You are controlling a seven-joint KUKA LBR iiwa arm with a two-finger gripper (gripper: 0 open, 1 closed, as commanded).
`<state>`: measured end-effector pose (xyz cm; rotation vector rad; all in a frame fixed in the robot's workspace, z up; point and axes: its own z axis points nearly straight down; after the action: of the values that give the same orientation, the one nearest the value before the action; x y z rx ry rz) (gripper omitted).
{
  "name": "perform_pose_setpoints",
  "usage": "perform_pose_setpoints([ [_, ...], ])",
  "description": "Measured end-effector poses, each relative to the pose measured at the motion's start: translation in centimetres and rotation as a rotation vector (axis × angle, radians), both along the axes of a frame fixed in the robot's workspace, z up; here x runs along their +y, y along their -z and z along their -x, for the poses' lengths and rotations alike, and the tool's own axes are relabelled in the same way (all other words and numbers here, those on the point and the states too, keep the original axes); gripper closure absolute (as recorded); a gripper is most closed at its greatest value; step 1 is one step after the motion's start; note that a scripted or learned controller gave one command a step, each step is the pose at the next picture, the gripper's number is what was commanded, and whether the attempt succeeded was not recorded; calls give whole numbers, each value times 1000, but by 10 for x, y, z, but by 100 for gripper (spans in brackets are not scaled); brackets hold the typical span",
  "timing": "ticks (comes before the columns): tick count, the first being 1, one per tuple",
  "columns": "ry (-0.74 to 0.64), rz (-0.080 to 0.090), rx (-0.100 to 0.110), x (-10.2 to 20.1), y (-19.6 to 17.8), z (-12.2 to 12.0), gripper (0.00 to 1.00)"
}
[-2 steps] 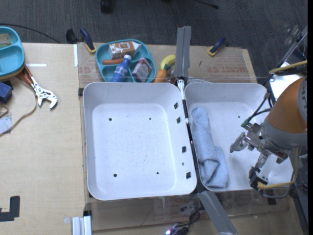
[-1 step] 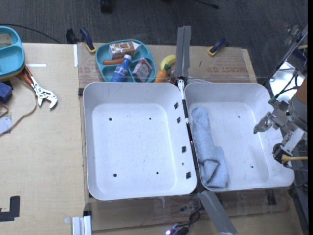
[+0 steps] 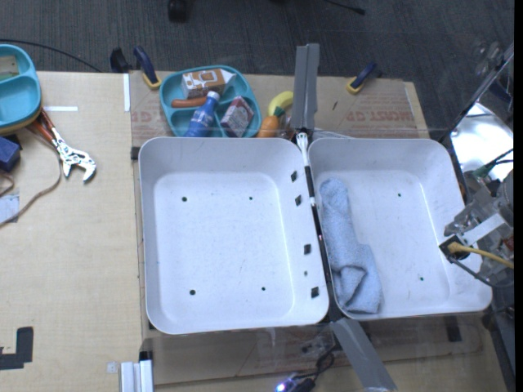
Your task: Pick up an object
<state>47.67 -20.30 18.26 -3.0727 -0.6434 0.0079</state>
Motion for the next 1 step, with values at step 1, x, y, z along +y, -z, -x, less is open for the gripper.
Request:
perform_pose_setpoints([
  [1, 49, 0, 1, -18, 37, 1, 0],
])
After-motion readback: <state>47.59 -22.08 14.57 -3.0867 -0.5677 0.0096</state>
